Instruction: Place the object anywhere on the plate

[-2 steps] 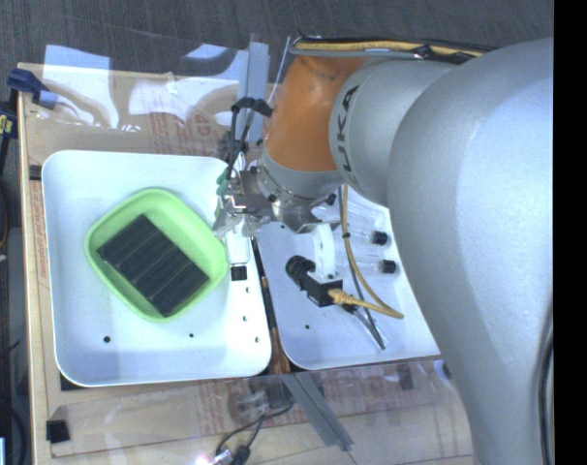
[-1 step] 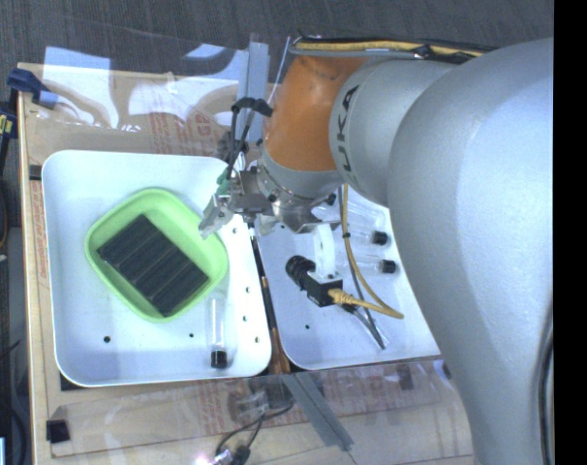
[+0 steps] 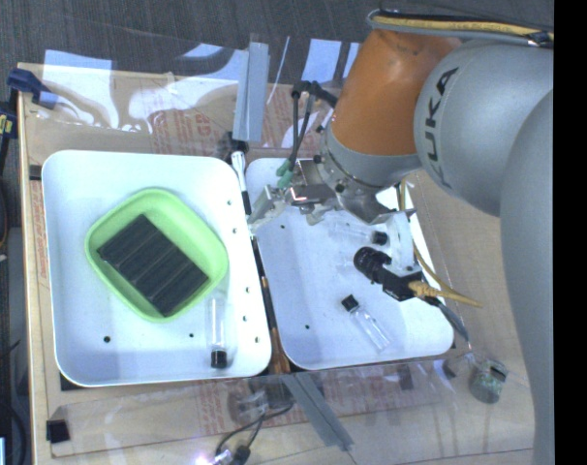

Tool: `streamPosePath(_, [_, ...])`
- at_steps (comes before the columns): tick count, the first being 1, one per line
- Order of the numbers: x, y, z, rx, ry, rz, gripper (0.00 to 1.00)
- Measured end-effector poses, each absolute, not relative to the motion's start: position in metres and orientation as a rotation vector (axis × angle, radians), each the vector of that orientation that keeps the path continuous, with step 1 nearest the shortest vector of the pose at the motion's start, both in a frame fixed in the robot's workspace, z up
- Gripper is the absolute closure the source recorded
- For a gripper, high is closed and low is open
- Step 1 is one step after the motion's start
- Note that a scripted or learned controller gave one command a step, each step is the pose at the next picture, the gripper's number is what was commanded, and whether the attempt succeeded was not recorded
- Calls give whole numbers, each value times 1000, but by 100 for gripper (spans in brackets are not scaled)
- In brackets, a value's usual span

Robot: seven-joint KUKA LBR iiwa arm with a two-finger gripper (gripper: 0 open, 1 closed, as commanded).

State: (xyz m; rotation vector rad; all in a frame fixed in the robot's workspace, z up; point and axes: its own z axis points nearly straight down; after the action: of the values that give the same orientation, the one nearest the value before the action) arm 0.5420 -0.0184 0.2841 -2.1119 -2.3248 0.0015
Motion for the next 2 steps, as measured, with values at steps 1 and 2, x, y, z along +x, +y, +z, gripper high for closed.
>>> streamPosePath(1, [552,-68,338,-2110,-2327,0,0])
streamPosePath(2, [584,-74,443,-2074,-2360,-2,0])
